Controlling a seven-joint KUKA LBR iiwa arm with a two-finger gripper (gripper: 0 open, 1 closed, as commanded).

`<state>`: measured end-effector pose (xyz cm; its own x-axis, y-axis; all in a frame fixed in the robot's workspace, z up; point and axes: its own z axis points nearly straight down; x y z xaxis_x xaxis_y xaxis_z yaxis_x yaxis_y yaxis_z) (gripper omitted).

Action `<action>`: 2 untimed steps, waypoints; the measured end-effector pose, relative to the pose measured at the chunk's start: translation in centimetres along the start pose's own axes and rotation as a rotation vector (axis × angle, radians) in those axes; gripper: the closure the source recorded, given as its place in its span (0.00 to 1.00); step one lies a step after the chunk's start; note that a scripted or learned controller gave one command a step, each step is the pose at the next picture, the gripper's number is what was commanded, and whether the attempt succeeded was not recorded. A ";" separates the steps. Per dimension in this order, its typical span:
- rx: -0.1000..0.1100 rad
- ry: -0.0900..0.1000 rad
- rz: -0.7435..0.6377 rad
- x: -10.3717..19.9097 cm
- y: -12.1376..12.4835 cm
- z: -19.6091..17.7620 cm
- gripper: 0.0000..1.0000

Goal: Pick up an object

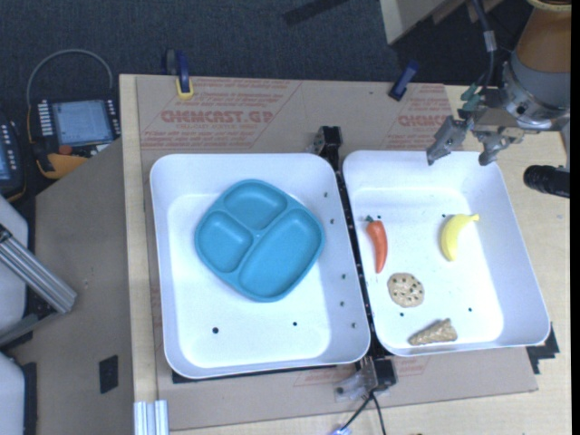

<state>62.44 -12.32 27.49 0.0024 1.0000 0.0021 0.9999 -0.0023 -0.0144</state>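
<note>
In the right bin (517,243) lie a yellow banana (456,234), an orange-red pepper (377,243), a round cookie (405,289) and a tan wedge of bread (433,333). My gripper (466,149) hangs over the bin's far edge, up and to the right of the pepper and well above the banana. Its two dark fingers are spread wide apart with nothing between them.
The left bin (181,333) holds a blue three-compartment plate (259,239). Black clamps sit between the bins at the back (328,140) and the front (373,375). The arm's grey wrist and orange band (544,34) enter from the top right.
</note>
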 end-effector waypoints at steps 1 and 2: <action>-0.013 -0.002 -0.002 0.0 0.2 -0.8 0.00; -0.007 -0.001 -0.002 0.5 -0.7 4.4 0.00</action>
<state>61.63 -11.83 23.08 0.0001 1.0000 0.0014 1.0000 0.0000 -0.0072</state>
